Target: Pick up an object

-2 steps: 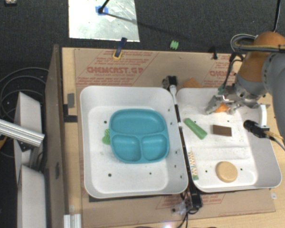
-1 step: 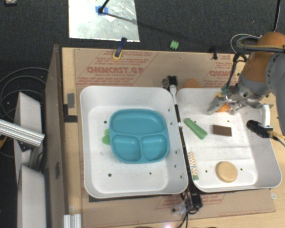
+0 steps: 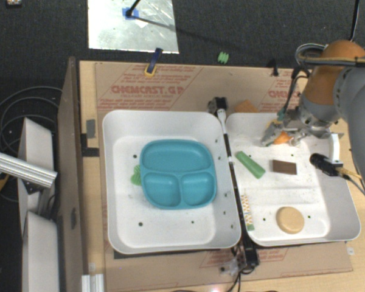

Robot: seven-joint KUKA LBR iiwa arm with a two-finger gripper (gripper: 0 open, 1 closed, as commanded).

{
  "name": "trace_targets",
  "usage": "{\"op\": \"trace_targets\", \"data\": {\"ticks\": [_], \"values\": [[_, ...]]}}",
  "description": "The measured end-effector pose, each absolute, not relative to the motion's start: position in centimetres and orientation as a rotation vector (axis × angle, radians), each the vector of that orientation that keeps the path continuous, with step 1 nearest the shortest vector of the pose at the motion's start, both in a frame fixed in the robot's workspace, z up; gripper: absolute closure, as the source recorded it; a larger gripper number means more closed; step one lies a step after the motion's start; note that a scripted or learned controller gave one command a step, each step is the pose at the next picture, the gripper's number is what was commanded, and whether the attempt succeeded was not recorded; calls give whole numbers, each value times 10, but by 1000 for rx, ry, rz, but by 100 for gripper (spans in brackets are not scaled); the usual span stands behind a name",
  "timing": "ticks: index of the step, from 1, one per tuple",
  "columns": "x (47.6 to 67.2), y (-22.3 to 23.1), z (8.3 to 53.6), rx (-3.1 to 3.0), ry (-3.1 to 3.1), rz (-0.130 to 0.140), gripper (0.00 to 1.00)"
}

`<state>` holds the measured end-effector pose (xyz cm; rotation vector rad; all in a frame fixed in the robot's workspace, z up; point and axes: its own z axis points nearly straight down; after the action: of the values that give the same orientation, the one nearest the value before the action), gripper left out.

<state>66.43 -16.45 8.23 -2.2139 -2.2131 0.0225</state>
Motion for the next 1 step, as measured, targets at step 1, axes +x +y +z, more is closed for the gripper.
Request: {"op": "trace_targets", "data": {"ticks": [1], "values": [[664, -151, 82, -2215, -2213, 24, 0]]}}
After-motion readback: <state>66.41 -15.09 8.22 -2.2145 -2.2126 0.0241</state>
